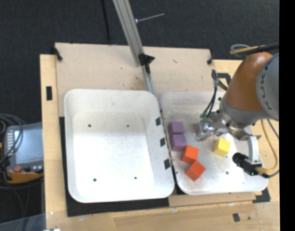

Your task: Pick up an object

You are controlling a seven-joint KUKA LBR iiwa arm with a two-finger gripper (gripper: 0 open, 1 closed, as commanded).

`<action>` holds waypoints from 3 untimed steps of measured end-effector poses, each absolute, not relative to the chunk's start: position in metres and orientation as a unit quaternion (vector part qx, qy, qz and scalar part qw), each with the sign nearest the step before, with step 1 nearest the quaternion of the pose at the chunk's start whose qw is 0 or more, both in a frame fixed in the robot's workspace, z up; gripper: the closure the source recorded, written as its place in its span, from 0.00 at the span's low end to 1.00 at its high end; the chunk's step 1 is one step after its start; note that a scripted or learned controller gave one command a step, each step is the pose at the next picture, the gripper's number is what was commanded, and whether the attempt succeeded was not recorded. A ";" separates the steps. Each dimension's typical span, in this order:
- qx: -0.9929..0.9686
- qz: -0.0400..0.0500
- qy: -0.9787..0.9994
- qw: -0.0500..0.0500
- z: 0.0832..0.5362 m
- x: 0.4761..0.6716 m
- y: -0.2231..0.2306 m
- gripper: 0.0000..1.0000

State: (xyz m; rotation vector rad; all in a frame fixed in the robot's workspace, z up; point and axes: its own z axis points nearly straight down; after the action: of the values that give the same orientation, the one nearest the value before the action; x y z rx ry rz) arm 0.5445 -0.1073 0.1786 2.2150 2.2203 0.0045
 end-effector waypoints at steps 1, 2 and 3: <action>0.706 0.002 0.708 0.004 0.243 0.548 -0.111 1.00; 0.705 0.000 0.710 0.001 0.245 0.549 -0.111 1.00; 0.704 0.001 0.710 0.001 0.250 0.574 -0.063 1.00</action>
State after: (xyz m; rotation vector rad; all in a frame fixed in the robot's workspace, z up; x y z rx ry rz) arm 0.5736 -0.0627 0.2499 2.2118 2.2287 0.0042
